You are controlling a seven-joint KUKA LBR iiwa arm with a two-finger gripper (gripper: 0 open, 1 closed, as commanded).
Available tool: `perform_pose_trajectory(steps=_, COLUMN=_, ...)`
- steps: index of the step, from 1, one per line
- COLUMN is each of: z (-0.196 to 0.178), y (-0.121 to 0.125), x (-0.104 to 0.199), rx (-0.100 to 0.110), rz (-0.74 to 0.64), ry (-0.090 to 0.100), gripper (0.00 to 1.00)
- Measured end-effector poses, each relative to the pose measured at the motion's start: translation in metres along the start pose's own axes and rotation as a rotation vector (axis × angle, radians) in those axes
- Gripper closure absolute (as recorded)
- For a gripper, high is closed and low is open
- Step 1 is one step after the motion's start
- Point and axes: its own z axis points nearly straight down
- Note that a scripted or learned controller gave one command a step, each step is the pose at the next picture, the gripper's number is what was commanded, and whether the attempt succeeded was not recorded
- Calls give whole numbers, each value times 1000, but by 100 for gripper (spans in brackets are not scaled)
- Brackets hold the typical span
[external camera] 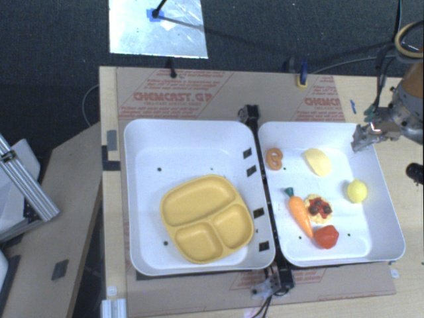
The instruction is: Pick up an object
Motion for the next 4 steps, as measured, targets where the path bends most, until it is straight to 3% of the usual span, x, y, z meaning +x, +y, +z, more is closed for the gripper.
perform_pose_trajectory(steps=2, z=6, y=-25, x=94, rx=5, rz=-4, ry=3, gripper=100)
perform_pose_trajectory(steps=4, z=21, y=-72, x=192, rx=8, rz=-4, ry=4, gripper=100)
